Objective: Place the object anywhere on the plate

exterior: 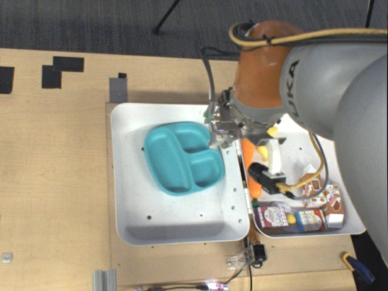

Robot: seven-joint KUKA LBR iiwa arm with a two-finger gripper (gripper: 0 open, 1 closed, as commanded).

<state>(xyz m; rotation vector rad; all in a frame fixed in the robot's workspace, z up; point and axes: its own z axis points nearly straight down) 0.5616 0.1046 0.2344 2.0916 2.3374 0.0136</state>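
A teal divided plate point(182, 157) lies in the left white bin point(130, 223), toward its right wall. Over the plate's upper right rim hangs the gripper point(219, 126) — nothing is discernible between its parts. In the right bin point(354, 226), an orange carrot-like object point(250, 162) lies lengthwise just right of the gripper — beside packaged snacks point(297, 217).

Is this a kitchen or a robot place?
Probably a robot lab, not a kitchen: a big grey arm with an orange band reaches over two shallow white bins on a wooden bench, beside a teal divided plastic plate.
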